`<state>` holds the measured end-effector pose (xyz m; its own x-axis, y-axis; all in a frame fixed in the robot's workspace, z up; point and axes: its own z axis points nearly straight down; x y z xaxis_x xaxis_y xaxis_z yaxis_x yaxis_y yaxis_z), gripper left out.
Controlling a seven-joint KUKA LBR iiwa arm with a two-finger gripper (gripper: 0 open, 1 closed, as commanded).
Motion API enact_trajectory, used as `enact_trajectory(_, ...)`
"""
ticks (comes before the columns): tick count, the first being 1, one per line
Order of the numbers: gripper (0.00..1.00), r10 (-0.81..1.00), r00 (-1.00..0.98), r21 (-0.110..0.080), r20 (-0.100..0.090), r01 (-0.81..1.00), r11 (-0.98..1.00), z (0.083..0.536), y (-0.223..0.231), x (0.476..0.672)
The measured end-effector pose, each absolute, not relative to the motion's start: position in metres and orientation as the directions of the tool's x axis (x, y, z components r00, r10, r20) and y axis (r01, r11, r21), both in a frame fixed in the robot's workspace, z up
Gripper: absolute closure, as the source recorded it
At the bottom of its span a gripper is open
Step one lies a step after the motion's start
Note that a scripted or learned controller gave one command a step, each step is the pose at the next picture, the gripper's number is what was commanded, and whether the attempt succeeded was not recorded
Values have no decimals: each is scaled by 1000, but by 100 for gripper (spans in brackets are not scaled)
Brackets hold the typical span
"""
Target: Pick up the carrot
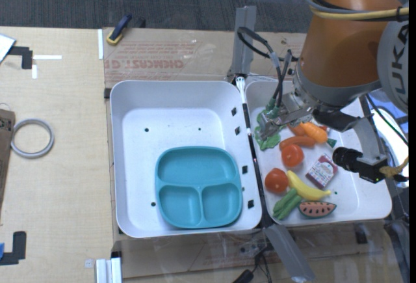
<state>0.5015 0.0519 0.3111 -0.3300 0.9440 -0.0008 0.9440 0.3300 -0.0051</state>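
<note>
The grey arm [390,60] comes in from the right, its broad orange band [344,28] filling the upper right of the view. Below the band the wrist points steeply downward. The gripper [281,118] hangs low at the wrist's lower left. Black cables loop along the wrist's left side.

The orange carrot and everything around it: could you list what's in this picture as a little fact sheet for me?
carrot: orange toy carrot, lying in the right white bin, near its far end
hand: metal two-finger hand low over the right bin, just left of the carrot; grip state unclear
other toys in right bin: two red tomatoes, yellow banana, watermelon slice, green leafy piece
left bin: white bin holding a teal divided plate
bench: roll of tape at left
</note>
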Motion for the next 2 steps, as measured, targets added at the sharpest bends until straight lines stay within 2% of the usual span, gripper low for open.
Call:
enact_trajectory(1,100,922,-387,-3,-2,922,387,312,47,561)
enact_trajectory(2,100,975,-221,-3,-2,975,221,356,66,508)
